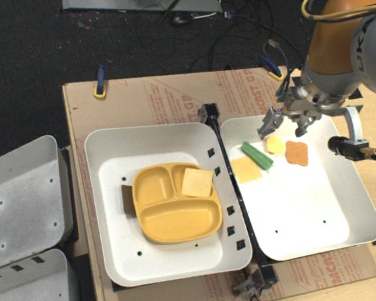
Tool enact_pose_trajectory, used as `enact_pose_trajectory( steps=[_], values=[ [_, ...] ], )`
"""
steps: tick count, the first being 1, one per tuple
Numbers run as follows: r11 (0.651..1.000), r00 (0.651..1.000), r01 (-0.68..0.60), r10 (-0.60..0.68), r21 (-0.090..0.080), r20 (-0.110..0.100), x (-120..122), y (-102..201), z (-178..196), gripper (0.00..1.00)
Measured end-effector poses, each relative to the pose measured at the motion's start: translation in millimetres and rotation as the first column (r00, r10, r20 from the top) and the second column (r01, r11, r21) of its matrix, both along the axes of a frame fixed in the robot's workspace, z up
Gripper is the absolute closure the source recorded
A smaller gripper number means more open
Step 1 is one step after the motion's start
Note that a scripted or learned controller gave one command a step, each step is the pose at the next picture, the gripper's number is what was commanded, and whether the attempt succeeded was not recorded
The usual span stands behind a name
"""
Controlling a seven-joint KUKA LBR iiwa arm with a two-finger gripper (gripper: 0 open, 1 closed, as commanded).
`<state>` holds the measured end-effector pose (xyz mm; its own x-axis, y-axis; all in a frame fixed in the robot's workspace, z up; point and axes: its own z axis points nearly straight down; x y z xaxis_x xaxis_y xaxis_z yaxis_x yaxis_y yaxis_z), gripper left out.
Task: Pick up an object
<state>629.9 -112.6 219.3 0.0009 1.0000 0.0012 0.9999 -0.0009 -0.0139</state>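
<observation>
Gripper (285,124) spread open and empty above the right bin's (330,232) far edge, poised over a small yellow piece (275,145) beside a green stick (257,155).

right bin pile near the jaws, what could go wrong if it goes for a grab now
The green stick, yellow square, small yellow piece and orange piece lie crowded together in the right bin, so the gripper may nudge or catch a neighbour. They also look flat, so the jaws might slide off. The cluster sits close to the bin's far wall, leaving little room.
</observation>
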Motion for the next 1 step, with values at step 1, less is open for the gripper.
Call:
enact_pose_trajectory(
  steps=[1],
  values=[
    [1.0,1.0,-0.002,0.002,-0.001,0.014,2.6,0.3,8.6,0.0]
  ],
)
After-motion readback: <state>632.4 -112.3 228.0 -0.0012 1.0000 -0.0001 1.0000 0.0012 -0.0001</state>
